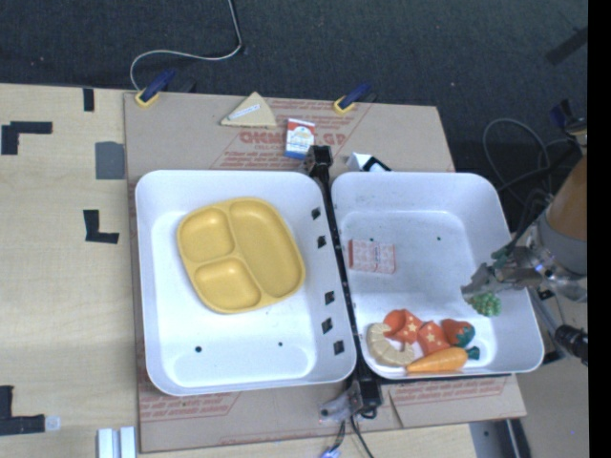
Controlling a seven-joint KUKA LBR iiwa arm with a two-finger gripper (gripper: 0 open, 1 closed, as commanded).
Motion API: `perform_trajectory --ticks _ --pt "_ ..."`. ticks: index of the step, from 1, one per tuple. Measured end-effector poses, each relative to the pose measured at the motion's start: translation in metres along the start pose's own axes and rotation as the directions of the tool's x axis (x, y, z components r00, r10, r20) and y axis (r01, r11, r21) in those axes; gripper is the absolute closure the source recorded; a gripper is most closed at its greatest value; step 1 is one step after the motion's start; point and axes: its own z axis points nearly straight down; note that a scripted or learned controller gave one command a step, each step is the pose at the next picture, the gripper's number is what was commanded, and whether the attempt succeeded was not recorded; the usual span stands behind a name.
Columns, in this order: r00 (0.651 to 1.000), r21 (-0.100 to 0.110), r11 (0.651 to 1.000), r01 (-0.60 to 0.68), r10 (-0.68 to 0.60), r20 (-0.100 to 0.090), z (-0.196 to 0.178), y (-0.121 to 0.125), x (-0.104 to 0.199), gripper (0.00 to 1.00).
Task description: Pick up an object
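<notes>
In the right bin [420,203], several toy foods lie bunched at the near edge: red pieces [409,326], a red tomato-like piece [459,332], an orange carrot [438,360] and a beige ring [385,347]. A small green piece [488,303] lies apart, near the bin's right wall. My gripper [489,280] hangs low over that right wall, just above the green piece. I cannot tell whether it touches it. The left bin [162,332] holds a yellow divided plate [241,254].
A pale label [371,256] lies flat on the right bin's floor. Behind the bins, a small red-and-white carton [300,139] and a tan wedge [250,111] rest on the cardboard. A black divider [329,256] runs between the bins.
</notes>
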Motion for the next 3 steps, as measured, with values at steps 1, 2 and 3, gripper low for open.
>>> perform_trajectory --ticks 1,2,3 --pt "1.000 0.001 1.000 0.001 -0.001 -0.001 -0.013 0.078 0.050 1.00" --pt "1.000 0.002 1.000 0.001 -0.001 -0.002 -0.017 0.093 0.111 1.00" --pt "1.000 0.003 1.000 0.001 -0.001 -0.001 -0.011 0.103 0.165 1.00"
